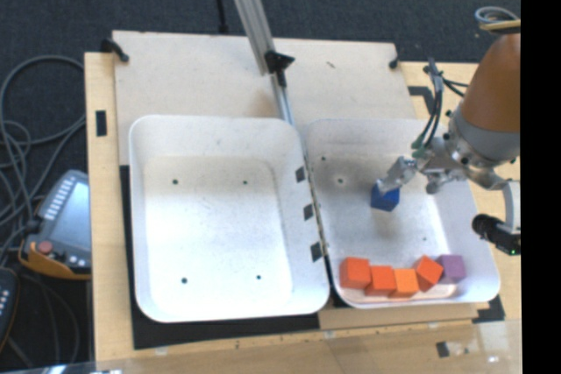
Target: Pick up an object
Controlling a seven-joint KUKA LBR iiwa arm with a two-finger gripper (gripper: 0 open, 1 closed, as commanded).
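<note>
One blue block (384,197) lay on the floor of the right bin (351,149), near its middle, and your hand (396,177) sat just beside it at about one o'clock, its grey tip touching or nearly touching the block's top edge. You could not tell from this slant whether the hand was open or closed, nor whether it gripped the block. Four orange blocks (390,276) and a purple block (452,267) lined the bin's six o'clock wall, well apart from the hand.

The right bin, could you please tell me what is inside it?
The right bin holds a blue block beside the claw, four orange blocks and a purple block along its near edge. The arm covers its far-right side.
</note>
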